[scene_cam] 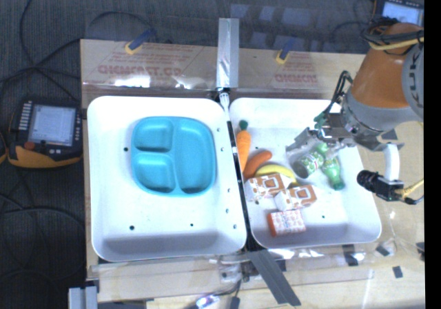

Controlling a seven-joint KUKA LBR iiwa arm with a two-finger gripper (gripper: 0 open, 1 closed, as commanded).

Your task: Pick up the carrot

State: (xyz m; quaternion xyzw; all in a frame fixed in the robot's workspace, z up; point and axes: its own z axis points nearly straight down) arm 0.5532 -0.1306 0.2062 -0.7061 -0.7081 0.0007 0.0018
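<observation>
The carrot [242, 147] is orange with a small green top. It lies lengthwise against the left wall of the right bin [358, 232], its green end pointing away from the camera. My gripper [311, 143] hangs over the middle right of the same bin, well to the right of the carrot and apart from it. It sits just above a green-labelled can [309, 163] and a green bottle [334, 174]. Nothing orange shows at the gripper.
Beside the carrot lie an orange sausage-shaped piece [258, 161], a yellow banana [277, 171] and several red-and-white boxes [286, 221]. A blue divided plate [172, 154] sits in the left bin [110, 232]. A pendant [45, 132] lies off the bench to the left.
</observation>
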